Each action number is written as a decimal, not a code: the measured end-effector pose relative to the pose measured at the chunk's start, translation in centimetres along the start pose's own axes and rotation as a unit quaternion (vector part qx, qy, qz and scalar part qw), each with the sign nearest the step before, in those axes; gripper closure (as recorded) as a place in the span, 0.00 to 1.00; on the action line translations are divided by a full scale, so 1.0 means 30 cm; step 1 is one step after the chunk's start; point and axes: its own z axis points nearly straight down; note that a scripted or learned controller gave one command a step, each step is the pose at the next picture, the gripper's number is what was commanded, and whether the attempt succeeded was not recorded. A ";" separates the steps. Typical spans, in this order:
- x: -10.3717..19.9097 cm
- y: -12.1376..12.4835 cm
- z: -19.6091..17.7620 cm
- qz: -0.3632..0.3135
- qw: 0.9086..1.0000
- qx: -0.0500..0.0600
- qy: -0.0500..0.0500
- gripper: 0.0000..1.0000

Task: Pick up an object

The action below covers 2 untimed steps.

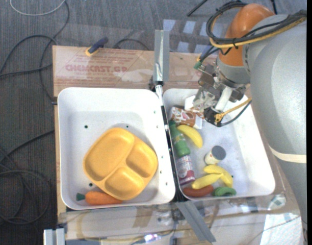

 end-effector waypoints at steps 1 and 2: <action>-0.042 -0.020 0.055 -0.169 0.986 0.001 0.000 1.00; -0.042 -0.020 0.055 -0.169 0.986 0.001 0.000 0.00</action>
